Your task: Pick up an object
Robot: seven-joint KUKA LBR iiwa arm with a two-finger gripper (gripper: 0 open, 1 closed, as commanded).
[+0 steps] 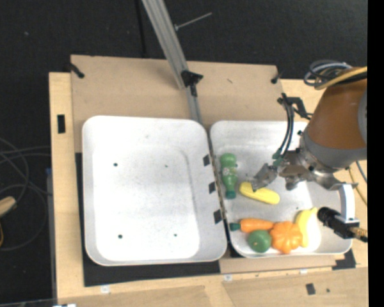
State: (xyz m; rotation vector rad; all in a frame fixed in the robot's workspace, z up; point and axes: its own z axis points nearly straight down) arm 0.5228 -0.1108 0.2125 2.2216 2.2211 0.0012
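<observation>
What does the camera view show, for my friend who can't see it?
A robot arm reaches from the right into the right bin, its gripper just above a yellow toy. A green bottle, carrot, green ball, orange toy and banana lie there too. The left bin sits beside it.

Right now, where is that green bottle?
The green bottle lies in the right bin, against its left wall, just left of the yellow corn-like piece and above the carrot.

Yellow banana-shaped toy [260,194], lying flat, mid right bin [256,136]
</observation>
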